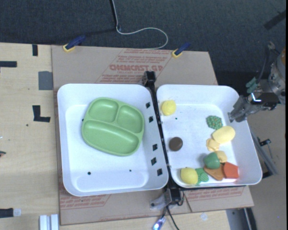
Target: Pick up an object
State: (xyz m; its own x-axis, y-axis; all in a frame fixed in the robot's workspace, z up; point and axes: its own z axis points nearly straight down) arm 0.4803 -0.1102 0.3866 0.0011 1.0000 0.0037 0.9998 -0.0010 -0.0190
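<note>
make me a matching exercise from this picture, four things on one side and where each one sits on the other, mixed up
Things:
1. green divided plate
2. brown round piece
3. orange-red piece
4. gripper

Places:
A. near corner of the right bin, camera's right
B. at the right bin's right rim
C. in the left bin
D. right bin, close to the divider between the bins

Pairs: 1-C, 2-D, 3-A, 4-B
</note>
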